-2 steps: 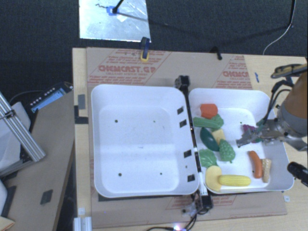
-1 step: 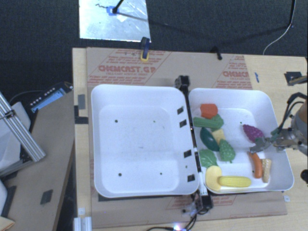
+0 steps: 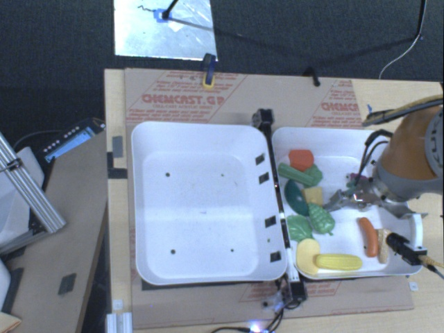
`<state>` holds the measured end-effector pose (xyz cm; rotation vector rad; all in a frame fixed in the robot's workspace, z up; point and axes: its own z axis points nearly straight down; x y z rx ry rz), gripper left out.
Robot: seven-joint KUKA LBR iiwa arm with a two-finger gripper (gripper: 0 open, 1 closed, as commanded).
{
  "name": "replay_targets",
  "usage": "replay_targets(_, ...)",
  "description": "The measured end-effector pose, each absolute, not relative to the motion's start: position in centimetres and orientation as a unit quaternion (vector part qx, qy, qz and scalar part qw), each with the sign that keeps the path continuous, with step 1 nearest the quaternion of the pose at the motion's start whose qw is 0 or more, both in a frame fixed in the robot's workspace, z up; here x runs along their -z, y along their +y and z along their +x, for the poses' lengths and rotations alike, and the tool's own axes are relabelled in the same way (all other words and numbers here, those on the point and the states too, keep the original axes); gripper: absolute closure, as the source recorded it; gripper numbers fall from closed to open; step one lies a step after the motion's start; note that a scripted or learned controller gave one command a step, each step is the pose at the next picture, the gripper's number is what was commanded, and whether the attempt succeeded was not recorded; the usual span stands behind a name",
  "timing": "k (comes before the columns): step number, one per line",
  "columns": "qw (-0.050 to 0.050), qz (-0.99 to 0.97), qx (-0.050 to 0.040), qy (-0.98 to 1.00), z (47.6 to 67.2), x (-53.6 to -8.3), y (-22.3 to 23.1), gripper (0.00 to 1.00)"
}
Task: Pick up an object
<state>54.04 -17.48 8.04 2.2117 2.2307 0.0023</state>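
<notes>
The wide shallow white plastic bin (image 3: 161,186) on the left lies well away from the jaws, its floor bare white — open room from wall to wall. A black clip strip (image 3: 272,186) runs down the seam where it meets the second shallow white bin (image 3: 333,144), and the toys crowd against that seam wall, to the left of the jaws.

Nearest the far wall sits a small orange-red block-shaped toy (image 3: 301,159), and just below it a long green toy vegetable (image 3: 300,173). A dark teal rounded toy (image 3: 297,198) and a pale yellow cube-like piece (image 3: 313,195) lie just left of the jaws; a knobbly bright green toy (image 3: 321,220) sits below and left of them, with another green leafy piece (image 3: 298,227) beside it. Along the near wall rest a yellow rounded toy (image 3: 306,252) and a yellow corn-cob toy (image 3: 338,261), the latter almost against the rim.

The metal two-finger gripper (image 3: 345,198) hangs low over the middle of this bin, its tip pointing left toward the pale cube. Whether the jaws are spread or closed cannot be told — they blur into a grey mass, and nothing can be seen between them.

Below and right of the jaws lies an orange-red sausage-shaped toy (image 3: 369,236), with bare bin floor around it. The grey arm with its orange band (image 3: 411,155) fills the right side.
</notes>
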Motion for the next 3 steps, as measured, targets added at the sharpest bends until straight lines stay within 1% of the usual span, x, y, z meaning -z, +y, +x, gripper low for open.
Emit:
replay_targets(1, 0.003, 0.704, -0.0018, 0.71, 59.4, -8.5, -14.2, 0.0)
replay_targets(2, 0.013, 0.708, 0.0023, 0.706, 57.1, -8.7, -10.4, 0.0)
replay_targets(3, 0.006, 0.706, -0.002, 0.708, 65.2, -8.7, -17.3, 0.0)
